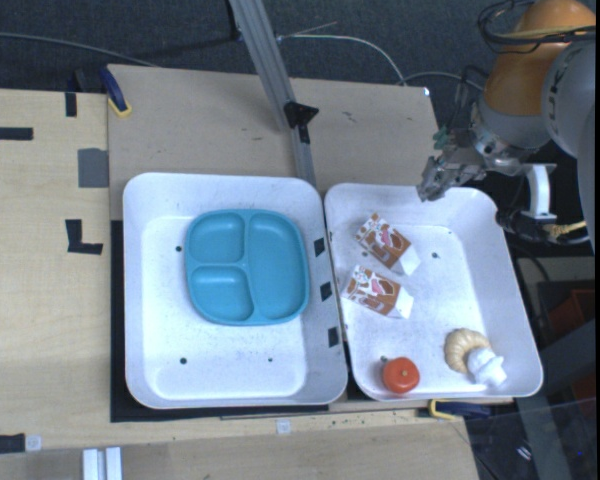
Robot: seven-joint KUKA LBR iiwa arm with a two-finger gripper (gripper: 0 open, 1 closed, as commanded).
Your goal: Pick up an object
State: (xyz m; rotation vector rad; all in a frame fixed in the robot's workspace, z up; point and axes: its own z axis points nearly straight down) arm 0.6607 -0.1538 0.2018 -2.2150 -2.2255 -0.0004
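two white bins (150, 298), wooden bench (40, 268)

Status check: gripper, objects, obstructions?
Gripper over right bin's far rim, holding nothing. Two packets, tomato, pastry untouched. Nothing blocking.

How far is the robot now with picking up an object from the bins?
Nothing looks picked up yet. The gripper is at the far rim of the right bin, with no object between its fingers. The two snack packets, the tomato and the croissant-like toy all lie in the right bin, and the blue divided plate lies in the left bin. Choosing, reaching and grasping an object remain.
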